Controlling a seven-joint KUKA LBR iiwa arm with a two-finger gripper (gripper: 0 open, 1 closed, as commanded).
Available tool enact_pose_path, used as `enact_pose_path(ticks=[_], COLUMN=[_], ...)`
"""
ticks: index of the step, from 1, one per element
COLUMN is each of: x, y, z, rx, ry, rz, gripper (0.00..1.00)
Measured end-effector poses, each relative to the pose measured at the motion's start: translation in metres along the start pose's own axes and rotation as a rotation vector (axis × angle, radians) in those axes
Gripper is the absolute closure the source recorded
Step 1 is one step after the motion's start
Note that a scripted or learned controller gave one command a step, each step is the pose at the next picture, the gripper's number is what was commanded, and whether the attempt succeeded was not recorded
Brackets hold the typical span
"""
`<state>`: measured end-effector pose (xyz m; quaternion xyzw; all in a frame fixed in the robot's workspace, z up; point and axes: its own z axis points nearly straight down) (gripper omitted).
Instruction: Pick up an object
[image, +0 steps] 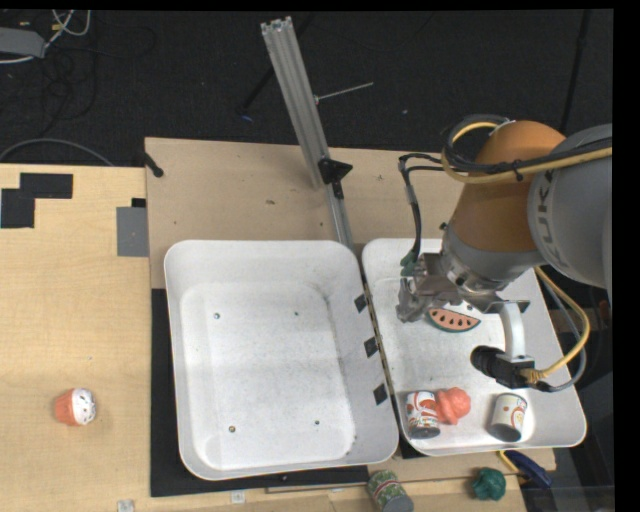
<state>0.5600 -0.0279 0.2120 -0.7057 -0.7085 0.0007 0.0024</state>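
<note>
1. Fingers (409, 306) of the gripper (412, 310) point down into the right bin (392, 262), near its left wall; whether they are spread or closed I cannot tell, and nothing shows between them.
2. Left of the right bin sits the left bin (190, 262), and far left of that, on the bench (60, 300), lies a small orange-and-white ball (75, 407).
3. Just right of the fingers, inside the right bin, lies a watermelon slice (454, 319), partly under the wrist, close beside the fingers but not between them.
4. Along the right bin's near edge stand a red-and-white can (422, 413), a pink-orange lump (453, 403) touching it, and a white cup (508, 416) further right.
5. Below the right bin's near edge lie a dark can (388, 490) and a green lump (489, 483).
</note>
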Motion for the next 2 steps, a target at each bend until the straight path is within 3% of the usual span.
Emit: enact_pose_path(ticks=[2], x=[0.099], y=[-0.007], z=[-0.01], rx=[-0.002], ry=[0.0], rz=[-0.001], gripper=[1.0])
